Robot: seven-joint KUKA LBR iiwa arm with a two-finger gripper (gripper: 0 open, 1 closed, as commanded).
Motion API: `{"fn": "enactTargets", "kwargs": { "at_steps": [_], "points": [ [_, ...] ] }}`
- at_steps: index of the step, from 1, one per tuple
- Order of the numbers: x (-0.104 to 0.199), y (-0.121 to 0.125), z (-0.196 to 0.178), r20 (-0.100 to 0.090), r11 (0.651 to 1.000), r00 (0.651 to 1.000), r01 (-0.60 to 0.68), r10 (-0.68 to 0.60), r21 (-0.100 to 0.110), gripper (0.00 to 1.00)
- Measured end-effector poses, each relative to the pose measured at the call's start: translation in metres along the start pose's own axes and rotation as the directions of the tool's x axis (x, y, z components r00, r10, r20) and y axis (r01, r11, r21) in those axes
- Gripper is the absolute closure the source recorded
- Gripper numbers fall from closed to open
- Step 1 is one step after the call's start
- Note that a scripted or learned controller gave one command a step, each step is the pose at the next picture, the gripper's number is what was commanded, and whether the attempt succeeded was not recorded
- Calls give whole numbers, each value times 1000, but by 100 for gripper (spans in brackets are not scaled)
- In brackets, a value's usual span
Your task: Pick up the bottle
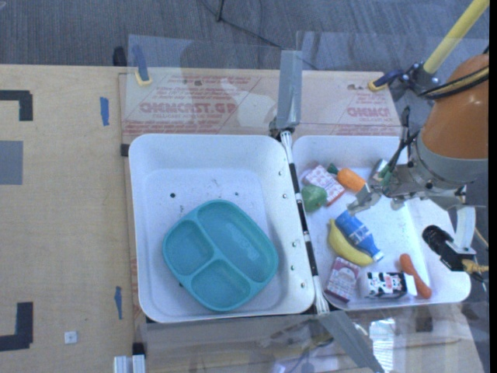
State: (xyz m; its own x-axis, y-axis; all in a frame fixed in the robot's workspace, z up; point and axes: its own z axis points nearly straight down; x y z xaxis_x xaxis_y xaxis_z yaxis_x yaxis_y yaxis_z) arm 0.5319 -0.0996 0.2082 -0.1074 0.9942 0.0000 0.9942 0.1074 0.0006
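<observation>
While the gripper [380, 191] hangs over the right bin [443, 294], can't tell how its tool is set or whether it has hold of anything. Bottle [360, 234], blue w/ white label, lies flat mid-bin, leaning on the banana [345, 247], so probably a crowded grab. Carrot [414, 275] sits near the front-right corner. Left bin [147, 208] carries a teal divided plate [220, 255]. Wooden bench [58, 208], grey carpet behind.

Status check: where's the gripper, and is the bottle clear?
Gripper above right bin, holding nothing. Bottle lying across banana, untouched. Carton close beside.
</observation>
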Motion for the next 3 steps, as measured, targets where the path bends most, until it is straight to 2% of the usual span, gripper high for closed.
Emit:
{"fn": "enactTargets", "kwargs": {
  "at_steps": [1, 2, 3],
  "points": [
    [-25, -45, -51, 1, 998, 998, -59, 59, -2, 0],
    [-11, -4, 59, 0, 988, 988, -154, 154, 2, 0],
    [-10, -16, 113, -3, 1000, 1000, -11, 11, -21, 0]
  ]
}}
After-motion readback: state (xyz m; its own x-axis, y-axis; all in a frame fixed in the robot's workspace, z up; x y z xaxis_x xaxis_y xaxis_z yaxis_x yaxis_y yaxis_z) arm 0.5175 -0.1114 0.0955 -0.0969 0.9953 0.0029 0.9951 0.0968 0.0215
